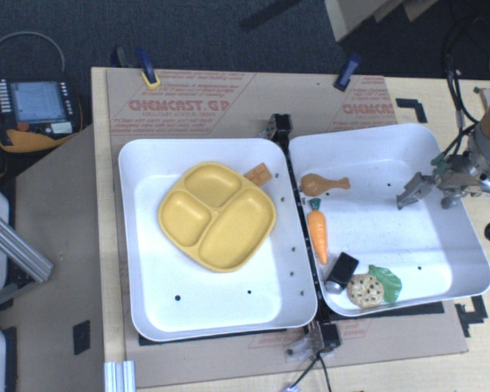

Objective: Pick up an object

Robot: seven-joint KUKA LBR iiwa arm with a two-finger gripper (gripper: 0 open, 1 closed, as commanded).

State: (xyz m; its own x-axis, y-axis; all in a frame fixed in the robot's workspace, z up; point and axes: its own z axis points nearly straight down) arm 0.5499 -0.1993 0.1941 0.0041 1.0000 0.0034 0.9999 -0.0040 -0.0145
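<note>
My gripper hangs over the right side of the right bin, open, with nothing between its fingers. To its left lie a brown toy drumstick and an orange carrot, both close to the bin's left wall. Near the front of that bin sit a small black block, a round cookie and a green leafy piece. All of these lie well apart from the gripper.
The left bin holds a yellow divided plate with a small brown block at its far right edge. Bare white floor lies under the gripper. A teach pendant sits off the bench at the left.
</note>
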